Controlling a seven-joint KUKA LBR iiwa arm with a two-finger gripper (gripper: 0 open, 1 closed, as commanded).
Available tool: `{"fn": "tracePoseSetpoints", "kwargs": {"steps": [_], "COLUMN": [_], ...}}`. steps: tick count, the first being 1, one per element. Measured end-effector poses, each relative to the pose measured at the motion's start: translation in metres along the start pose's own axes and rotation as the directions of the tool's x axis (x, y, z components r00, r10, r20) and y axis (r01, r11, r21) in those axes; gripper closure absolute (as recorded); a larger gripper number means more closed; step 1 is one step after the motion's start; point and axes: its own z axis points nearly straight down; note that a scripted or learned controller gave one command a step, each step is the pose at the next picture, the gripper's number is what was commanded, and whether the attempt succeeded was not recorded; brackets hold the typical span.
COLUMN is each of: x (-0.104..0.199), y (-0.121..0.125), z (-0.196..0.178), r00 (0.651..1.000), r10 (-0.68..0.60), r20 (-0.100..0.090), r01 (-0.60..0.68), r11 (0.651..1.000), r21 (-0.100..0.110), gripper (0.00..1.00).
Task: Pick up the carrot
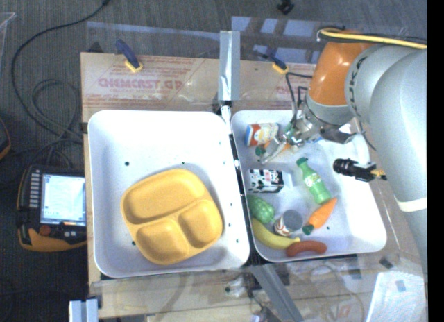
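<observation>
White bins point(104, 175) on plywood bench point(152, 85)

The arm point(388, 105) runs off the right edge. Its gripper point(300, 133) is too small and blurred to read, and it covers part of an orange item point(277, 151) (unidentifiable).

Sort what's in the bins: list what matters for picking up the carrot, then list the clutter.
For the job:
carrot, right bin, gripper

Lying about:
green bottle, banana, sausage, milk carton, can, green vegetable, yellow tray in left bin
</observation>
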Motion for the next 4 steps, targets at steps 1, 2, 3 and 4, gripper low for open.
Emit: {"fn": "tracePoseSetpoints", "kwargs": {"steps": [1,2,3,4], "x": [-0.003,0.035,0.035,0.11], "y": [-0.004,0.027,0.026,-0.061], "z": [-0.007,-0.096,-0.095,-0.136], "r00": [1.0,0.998,0.998,0.996], "r10": [0.003,0.053,0.053,-0.084], "r20": [0.003,0.015,0.015,0.017], "r01": [-0.003,-0.052,-0.053,0.084], "r11": [1.0,0.998,0.998,0.996], "r21": [0.009,-0.037,-0.036,-0.032], "gripper": [1.0,1.0,0.0,0.0]}}
